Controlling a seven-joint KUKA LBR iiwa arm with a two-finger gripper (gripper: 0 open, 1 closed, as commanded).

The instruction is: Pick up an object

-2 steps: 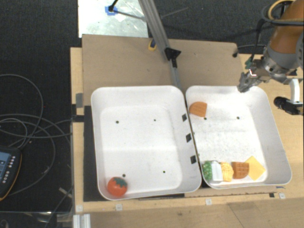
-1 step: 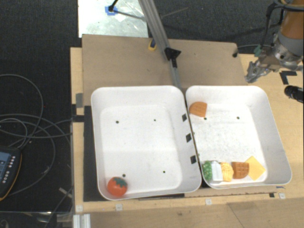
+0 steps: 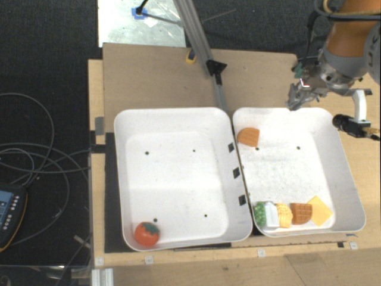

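My gripper (image 3: 296, 102) hangs over the far edge of the right bin (image 3: 342, 159), with nothing visible between its fingers. An orange bread-like piece (image 3: 249, 137) lies near that bin's far left corner, to the gripper's lower left. Along the bin's near edge lie a green and white item (image 3: 264, 213), a yellow corn piece (image 3: 284, 214), a brown waffle (image 3: 300, 213) and a yellow cheese wedge (image 3: 320, 210). A red tomato (image 3: 146, 234) rests in the near left corner of the left bin (image 3: 172, 177).
A grey pole (image 3: 199, 37) slants across the bench behind the bins. Black clips (image 3: 236, 171) join the two bins at the middle. Cables and a handheld pendant (image 3: 9, 210) lie on the floor at left.
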